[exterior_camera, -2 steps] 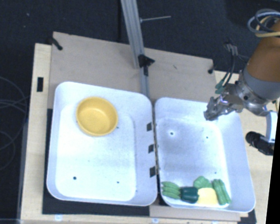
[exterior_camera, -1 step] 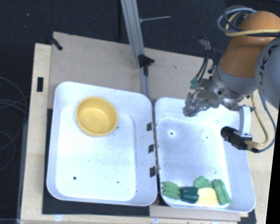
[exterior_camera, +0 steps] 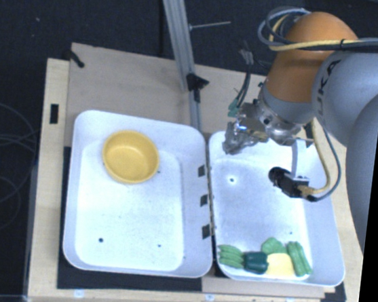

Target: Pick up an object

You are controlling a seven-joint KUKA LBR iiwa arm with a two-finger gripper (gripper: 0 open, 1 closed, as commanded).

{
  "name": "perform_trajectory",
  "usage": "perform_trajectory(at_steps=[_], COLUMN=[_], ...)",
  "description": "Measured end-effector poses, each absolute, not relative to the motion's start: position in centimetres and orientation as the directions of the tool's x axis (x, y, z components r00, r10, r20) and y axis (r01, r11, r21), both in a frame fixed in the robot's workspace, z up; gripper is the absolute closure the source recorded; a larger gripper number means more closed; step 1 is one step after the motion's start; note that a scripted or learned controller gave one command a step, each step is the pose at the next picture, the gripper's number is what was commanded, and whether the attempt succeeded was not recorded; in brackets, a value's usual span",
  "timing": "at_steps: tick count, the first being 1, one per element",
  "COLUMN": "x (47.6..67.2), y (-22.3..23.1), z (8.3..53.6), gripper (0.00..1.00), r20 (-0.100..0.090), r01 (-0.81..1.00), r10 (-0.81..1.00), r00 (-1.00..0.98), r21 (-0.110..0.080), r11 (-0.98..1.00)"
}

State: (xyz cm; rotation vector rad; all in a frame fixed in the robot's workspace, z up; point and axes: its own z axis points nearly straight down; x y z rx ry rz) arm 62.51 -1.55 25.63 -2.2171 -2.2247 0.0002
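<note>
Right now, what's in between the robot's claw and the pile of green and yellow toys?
In the camera view, bare white bin floor lies between the gripper and the toy pile.

One fixed camera looks down at a slant from above the bench [exterior_camera: 143,80], taking in both white bins [exterior_camera: 82,188] mid-frame, the arm [exterior_camera: 336,69] crowding the upper right.

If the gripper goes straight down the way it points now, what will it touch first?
Most likely the bare floor of the right bin near its top-left corner. The gripper points down there; height is unclear from this view.
</note>
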Motion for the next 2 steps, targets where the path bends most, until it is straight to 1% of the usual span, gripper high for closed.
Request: perform_trajectory(at_steps=[1,2], x=[64.3,64.5], y=[3.3,8.4], z=[24.3,24.6], gripper=[1.00,1.00], r20=[0.000,0.001], r01=[1.000,1.000], r10=[1.000,1.000], r00=[-0.003,-0.003], r21=[-0.001,0.001], r11=[0.003,0.003])
